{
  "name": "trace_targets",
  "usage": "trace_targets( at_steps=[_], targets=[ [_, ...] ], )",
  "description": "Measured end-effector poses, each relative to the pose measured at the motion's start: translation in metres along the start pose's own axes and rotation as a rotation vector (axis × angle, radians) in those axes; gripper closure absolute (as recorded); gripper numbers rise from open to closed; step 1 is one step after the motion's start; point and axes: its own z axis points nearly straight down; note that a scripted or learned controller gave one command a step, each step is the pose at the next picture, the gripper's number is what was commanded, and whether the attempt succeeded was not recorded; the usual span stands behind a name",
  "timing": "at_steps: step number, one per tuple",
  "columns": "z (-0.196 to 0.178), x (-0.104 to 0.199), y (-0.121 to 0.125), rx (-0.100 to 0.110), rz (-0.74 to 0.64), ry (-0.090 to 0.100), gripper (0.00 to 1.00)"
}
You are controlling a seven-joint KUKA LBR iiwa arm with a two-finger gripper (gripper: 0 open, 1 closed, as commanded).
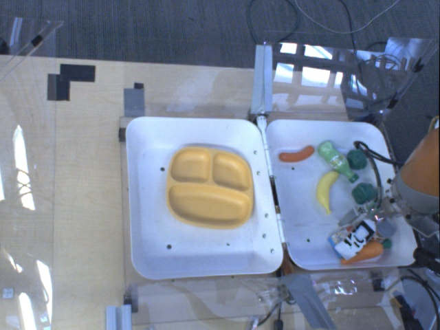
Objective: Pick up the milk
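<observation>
Low in rt bin, pincer (368, 220) over milk (353, 238) (carrot (365, 252) beside).

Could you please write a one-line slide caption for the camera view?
Gripper poised over milk carton beside carrot in right bin; yellow tray in left bin.

Hemmed in at the right bin's (302, 256) near corner, the milk (353, 238), touching a carrot (366, 251) in front, with open floor to its left past the banana (326, 190), unlike the tray-crowded (210, 186) left bin (148, 253).
</observation>
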Motion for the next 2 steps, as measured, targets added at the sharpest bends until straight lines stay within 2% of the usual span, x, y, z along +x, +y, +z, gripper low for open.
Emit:
trace_targets(
  at_steps=[1, 2],
  targets=[
    [-0.012, 0.000, 0.003, -0.006, -0.004, -0.002, 1.00],
    [-0.104, -0.001, -0.002, 0.009, 0.295, 0.001, 1.00]
  ],
)
